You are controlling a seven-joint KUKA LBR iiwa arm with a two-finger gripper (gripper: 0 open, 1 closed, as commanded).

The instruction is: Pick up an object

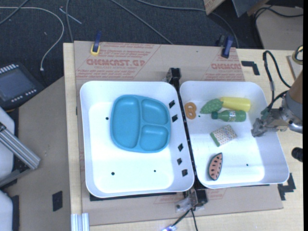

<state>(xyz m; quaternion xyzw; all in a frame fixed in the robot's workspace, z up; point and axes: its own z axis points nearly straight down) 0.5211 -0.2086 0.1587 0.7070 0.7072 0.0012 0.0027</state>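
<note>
Arm enters from the right edge of the camera view, at mid-height. Only its end section is visible: a grey, rounded wrist body, cut off by the frame. Claw (260, 127) extends leftward from the wrist, pointing down and toward the left. Its metal parts look dark grey and compact, with cabling looping up behind the wrist. The tip region is small and blurred; the finger spacing cannot be made out. Nothing can be seen between the fingertips.

A blue divided plate (140, 123) lies in a white bin (96, 177); yellow corn (234, 103), green bottle (229, 115).
</note>
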